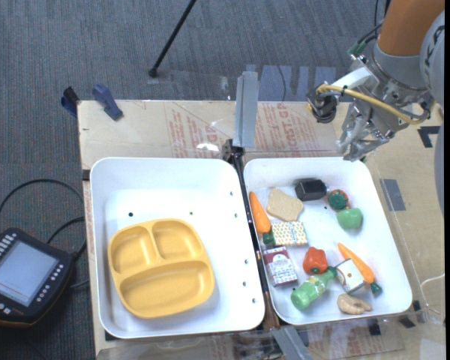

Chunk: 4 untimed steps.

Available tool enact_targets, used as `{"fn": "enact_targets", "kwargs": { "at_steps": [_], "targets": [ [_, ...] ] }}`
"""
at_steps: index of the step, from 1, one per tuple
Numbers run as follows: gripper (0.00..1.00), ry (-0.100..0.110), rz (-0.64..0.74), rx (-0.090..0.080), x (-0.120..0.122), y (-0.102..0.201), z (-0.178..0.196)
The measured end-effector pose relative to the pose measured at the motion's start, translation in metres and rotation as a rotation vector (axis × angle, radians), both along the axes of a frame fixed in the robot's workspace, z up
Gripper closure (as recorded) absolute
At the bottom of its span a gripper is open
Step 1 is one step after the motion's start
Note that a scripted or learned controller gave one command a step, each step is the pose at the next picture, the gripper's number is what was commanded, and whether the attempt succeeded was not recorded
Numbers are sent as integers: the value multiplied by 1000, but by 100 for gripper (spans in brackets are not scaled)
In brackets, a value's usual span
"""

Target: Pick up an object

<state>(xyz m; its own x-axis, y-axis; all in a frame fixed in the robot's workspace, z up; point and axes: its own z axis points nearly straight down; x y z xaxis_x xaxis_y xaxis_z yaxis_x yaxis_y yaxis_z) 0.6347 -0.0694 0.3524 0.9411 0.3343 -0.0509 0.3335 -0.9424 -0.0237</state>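
Note:
The right bin holds several toy foods. Among them are a carrot, a slice of toast, a black block, a green apple, a red pepper and a green bottle. My gripper hangs above the bin's far right rim, clear of every item. It is open and nothing sits between its fingers. The black block and a small red-and-green fruit lie nearest, just below it.
The left bin carries a yellow divided plate. A grey upright post stands behind the gap between the bins. A control pendant lies on the floor at left, and a blue clamp grips the bench's far left corner.

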Motion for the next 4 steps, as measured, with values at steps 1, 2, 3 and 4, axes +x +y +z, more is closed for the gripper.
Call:
{"fn": "enact_targets", "kwargs": {
  "at_steps": [1,2,3,4],
  "targets": [
    [100,11,4,2,1,0,3],
    [100,22,9,3,3,1,7],
    [100,32,15,4,4,2,10],
    [100,42,21,5,6,3,14]
  ]
}}
